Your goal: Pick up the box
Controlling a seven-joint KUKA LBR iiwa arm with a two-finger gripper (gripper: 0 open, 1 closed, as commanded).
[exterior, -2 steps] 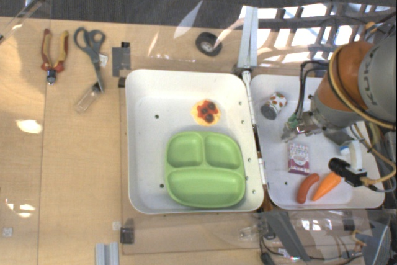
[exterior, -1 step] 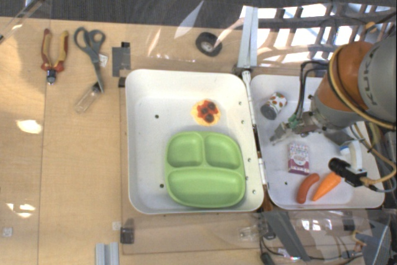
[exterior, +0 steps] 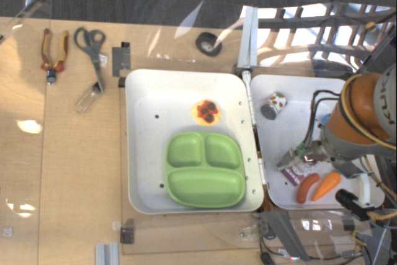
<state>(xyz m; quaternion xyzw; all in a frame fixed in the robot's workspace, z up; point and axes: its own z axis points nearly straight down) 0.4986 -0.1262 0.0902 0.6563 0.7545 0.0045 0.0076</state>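
Two white bins sit side by side on the tabletop (exterior: 62,152). Left bin (exterior: 142,133) holds a green divided plate (exterior: 205,169) w/ three compartments, toward the near edge, plus a small round orange-and-dark item (exterior: 207,111) just beyond the plate, apart from it.

Right bin (exterior: 291,87) holds a small grey-and-white cup-like thing (exterior: 273,104) near its far left corner, tipped on its side. Toward the near edge lie a red sausage-shaped item (exterior: 306,187) and an orange carrot (exterior: 327,185), side by side, approx touching. Just left of the sausage is the box (exterior: 289,174), small, purple-ish, partly under the claw; exact shape hard to read.

Arm (exterior: 366,112) comes in from the right, orange band above the wrist. Claw (exterior: 299,157) is low over the near left part of the right bin, right at the box. Can't tell if it is spread or pressed together, or whether the box is actually btwn them.

On the tabletop left of the bins: red-handled pliers (exterior: 52,54), grey scissors (exterior: 92,53). A roll of tape (exterior: 209,43) lies beyond the left bin.
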